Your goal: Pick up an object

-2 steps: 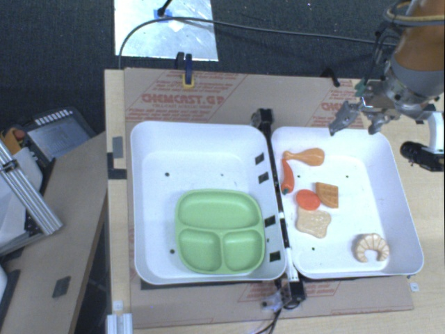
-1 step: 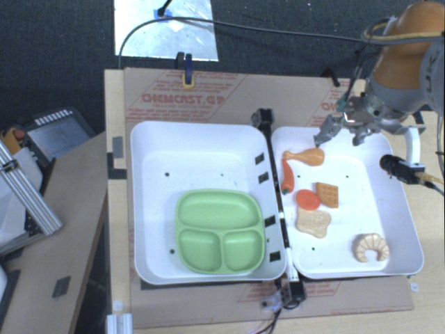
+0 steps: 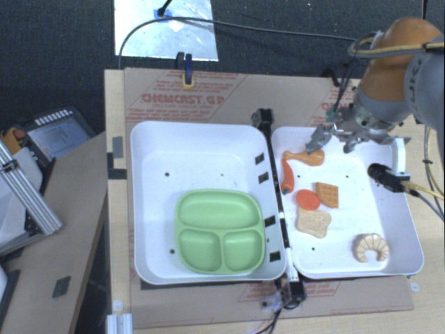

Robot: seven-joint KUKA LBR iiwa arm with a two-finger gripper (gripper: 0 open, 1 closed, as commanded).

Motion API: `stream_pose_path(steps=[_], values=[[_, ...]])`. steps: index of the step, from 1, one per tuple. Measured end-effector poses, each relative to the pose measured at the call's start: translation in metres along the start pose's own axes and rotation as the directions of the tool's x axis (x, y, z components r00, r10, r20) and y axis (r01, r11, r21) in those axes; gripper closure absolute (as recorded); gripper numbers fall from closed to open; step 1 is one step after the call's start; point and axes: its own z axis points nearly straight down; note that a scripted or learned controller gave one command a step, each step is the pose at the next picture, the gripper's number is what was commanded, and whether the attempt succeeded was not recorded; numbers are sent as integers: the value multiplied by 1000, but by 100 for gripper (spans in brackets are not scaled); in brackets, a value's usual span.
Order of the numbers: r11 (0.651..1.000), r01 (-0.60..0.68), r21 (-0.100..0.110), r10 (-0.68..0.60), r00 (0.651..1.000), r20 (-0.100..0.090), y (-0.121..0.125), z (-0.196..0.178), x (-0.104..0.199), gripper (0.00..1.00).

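Hand (image 3: 335,136): over the right bin's (image 3: 400,214) far edge, fingers spread apart, holding nothing.
Drumstick (image 3: 306,157): just beside the hand.
Carrot (image 3: 287,176), tomato slice (image 3: 309,200), cracker (image 3: 327,194), bread (image 3: 313,222), croissant (image 3: 371,247): right bin.
Green tray (image 3: 219,229): left bin (image 3: 160,152).

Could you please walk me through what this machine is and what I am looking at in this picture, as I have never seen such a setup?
This is one camera fixed above a bench, looking down at a slant. The grey robot arm with an orange band reaches in from the right and ends in a two-finger gripper, open above the right shallow white bin.

That bin holds toy food: a tan drumstick beside the gripper, an orange carrot, a red tomato slice, a square brown cracker, a pale bread slice and a beige croissant. The left shallow white bin holds a green three-compartment plate.

Nothing sits between the gripper's fingers.
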Motion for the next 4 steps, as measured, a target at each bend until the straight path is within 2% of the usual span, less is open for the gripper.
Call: stream_pose_path(steps=[1, 2, 4], values=[[1000, 2, 1, -2, 1000, -1, 8, 54, 7, 0], [1000, 3, -6, -3, 1000, 1, 10, 40, 6, 100], [1000, 1, -8, -1, 1000, 1, 10, -50, 8, 100]])
